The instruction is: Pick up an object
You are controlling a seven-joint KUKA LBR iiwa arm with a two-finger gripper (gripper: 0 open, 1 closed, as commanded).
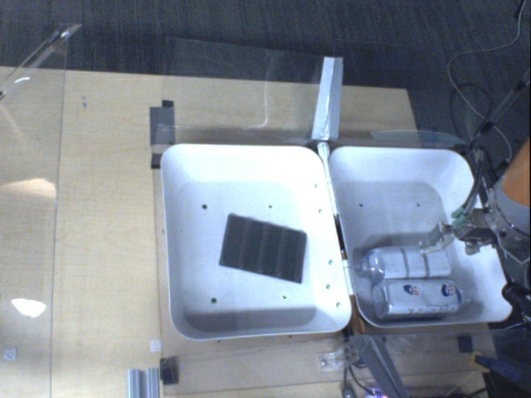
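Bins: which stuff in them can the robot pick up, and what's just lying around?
For the job:
- dark pad, left bin
- two cans, right bin
- pincer by the cans

Lying about:
- cables
- clear sheet on the bench

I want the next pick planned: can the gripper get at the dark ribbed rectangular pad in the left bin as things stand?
Probably yes. The dark ribbed rectangular pad lies flat and alone in the left white bin, nothing over it. The gripper sits in the right white bin above two silvery cans, so it must cross the divider.
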